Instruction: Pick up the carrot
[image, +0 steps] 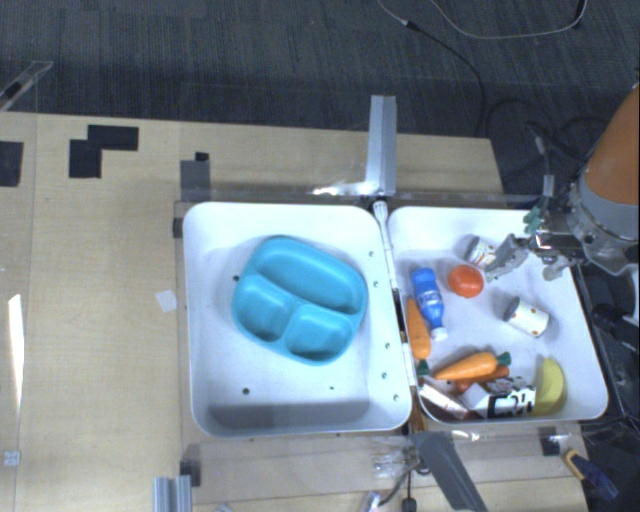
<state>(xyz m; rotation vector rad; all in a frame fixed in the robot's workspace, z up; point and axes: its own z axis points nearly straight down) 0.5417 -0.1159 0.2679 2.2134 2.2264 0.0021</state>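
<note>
Carrot (468, 367) lies low in the right bin (590, 345), well apart from the tool (520, 250), fingers spread, gripping nothing

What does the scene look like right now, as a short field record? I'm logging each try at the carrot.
target: carrot, lying in the right bin, near its front
gripper: gripper over the right bin's back part, apart from the carrot
nearby: blue bottle, orange ball, banana
left bin: left bin holds a blue divided tray
task state: carrot not held
</note>
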